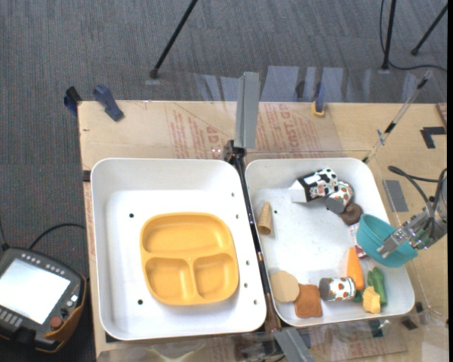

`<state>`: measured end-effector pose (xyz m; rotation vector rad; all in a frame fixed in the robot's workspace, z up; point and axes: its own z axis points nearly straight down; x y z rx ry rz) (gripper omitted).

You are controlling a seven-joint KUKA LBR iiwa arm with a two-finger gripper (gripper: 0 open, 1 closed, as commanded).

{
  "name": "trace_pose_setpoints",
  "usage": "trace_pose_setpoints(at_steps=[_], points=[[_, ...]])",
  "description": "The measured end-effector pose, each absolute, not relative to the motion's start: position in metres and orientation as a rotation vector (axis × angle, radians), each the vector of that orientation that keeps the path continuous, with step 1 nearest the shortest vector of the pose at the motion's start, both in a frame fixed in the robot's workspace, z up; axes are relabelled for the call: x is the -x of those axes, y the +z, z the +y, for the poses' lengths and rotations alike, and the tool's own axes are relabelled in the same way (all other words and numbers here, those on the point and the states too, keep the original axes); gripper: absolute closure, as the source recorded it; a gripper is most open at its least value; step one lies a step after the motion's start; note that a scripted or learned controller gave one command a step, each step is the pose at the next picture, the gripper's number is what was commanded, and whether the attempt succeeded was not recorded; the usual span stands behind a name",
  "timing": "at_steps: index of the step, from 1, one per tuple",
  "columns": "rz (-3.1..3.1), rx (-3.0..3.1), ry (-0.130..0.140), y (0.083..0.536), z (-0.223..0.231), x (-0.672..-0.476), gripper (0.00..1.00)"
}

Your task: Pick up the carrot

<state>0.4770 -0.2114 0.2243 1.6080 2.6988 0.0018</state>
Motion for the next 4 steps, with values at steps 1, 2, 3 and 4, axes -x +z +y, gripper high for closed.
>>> trace_pose_setpoints(at_steps=[1, 2, 3, 4], points=[[2.619, -1.749, 0.003, 0.121, -0.165, -0.487, 1.0], [2.734, -1.521, 0.003, 0.351, -0.209, -0.501, 1.0], [3.012, -0.899, 0.001, 0.324, -0.213, -0.477, 1.0], [3.094, -0.557, 0.002, 0.26, -0.21, -0.477, 1.0]])
